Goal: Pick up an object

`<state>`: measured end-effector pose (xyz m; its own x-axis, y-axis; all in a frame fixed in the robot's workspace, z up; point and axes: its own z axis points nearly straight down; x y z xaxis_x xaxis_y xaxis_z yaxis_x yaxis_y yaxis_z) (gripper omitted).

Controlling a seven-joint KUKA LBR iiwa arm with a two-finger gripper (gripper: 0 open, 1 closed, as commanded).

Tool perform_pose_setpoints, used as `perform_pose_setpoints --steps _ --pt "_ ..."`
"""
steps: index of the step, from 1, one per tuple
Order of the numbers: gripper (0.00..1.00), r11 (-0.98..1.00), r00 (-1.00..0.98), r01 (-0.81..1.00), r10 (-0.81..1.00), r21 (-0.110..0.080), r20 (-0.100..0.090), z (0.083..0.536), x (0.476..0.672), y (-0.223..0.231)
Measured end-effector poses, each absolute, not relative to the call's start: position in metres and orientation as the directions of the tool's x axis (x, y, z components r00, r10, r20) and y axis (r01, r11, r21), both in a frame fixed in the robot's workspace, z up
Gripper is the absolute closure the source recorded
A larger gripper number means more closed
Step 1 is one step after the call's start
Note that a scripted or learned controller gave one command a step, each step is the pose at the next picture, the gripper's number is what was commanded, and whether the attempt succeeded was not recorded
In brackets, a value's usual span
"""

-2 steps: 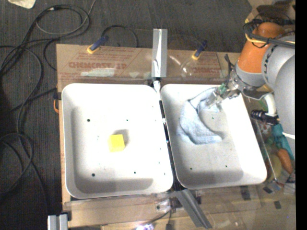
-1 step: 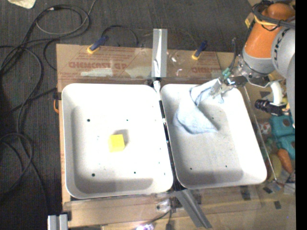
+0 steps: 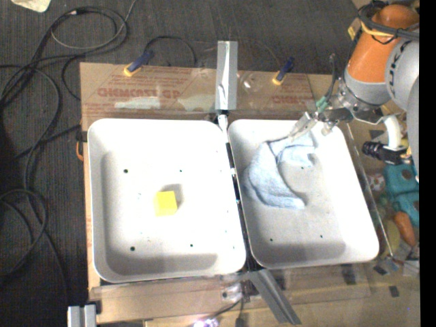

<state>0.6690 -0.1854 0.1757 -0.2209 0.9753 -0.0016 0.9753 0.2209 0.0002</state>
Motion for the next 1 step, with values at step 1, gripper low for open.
perform_pose_setpoints --steps 1 --pt "0.00 0.344 -0.344 0.939 0.939 0.004 0.000 0.0942 0.6250 -0.1817"
